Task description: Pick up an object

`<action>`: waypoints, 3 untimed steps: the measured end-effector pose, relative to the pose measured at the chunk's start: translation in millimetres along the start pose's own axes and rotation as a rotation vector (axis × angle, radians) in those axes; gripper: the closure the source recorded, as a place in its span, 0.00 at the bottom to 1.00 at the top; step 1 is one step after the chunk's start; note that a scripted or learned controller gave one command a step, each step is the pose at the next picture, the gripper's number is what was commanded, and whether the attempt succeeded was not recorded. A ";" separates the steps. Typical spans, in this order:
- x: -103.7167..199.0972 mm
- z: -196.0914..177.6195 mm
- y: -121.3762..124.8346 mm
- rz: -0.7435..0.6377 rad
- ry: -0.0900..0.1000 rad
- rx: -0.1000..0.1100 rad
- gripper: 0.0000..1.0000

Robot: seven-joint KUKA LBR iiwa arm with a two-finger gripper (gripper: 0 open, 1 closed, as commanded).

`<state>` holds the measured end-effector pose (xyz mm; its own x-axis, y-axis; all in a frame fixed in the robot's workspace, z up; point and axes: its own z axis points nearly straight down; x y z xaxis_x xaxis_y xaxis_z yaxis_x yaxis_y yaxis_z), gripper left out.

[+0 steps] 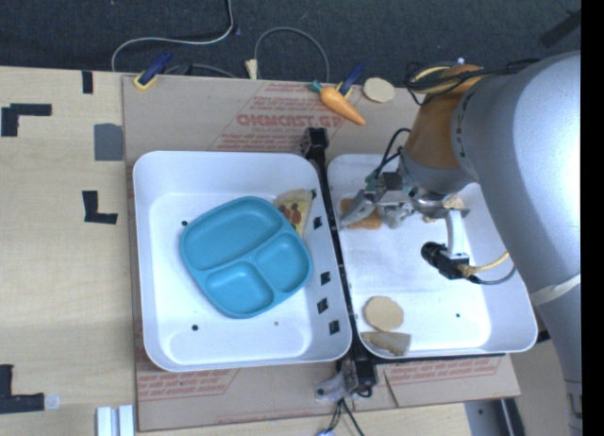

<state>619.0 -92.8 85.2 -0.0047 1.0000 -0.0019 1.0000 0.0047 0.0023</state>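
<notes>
1. My gripper hangs low over the upper left corner of the right bin, right of centre in the frame; I cannot tell its state.
2. A brown object lies just beneath it.
3. A tan disc and wedge sit lower.
4. The blue plate fills the left bin.

Light wood desk is carrying a brown cardboard sheet. Two white bins are sitting side by side on the sheet: left bin, right bin. A toy carrot and a round beige piece are lying on the cardboard behind the bins.
</notes>
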 end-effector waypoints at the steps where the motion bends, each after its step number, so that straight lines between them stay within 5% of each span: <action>1: -19.4 -0.1 51.8 0.002 0.000 -0.003 0.00; 2: -3.3 -0.9 22.5 0.004 -0.001 -0.001 0.00; 3: -9.7 0.0 50.8 0.002 0.001 -0.001 0.00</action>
<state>669.8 -102.2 85.3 -0.0027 1.0000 -0.0008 1.0000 0.0027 0.0029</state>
